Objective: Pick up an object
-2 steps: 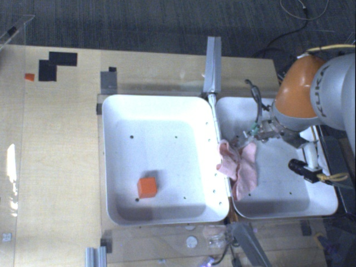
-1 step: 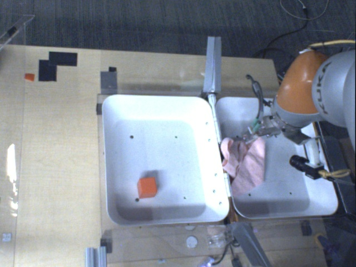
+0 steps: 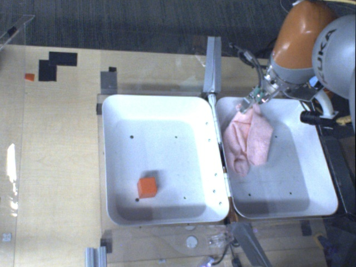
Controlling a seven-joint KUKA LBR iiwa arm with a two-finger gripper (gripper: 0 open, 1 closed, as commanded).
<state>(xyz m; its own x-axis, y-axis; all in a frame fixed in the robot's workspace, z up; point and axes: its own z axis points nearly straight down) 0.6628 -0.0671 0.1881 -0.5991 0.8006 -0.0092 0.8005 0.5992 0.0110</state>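
Orange and small, a block [image 3: 147,187] sits low in the left bin [image 3: 119,115], far to the left of the tool [image 3: 257,97] and well below it. Across the divider [image 3: 211,65], the right bin [image 3: 311,199] holds a pink cloth [image 3: 248,139], which hangs crumpled directly beneath the tool, its top corner pinched between the fingers. From that corner the cloth drapes down onto the bin floor. Behind the tool, to its right, the grey arm [image 3: 334,49] with its orange band [image 3: 300,29] reaches over the desk [image 3: 55,149].
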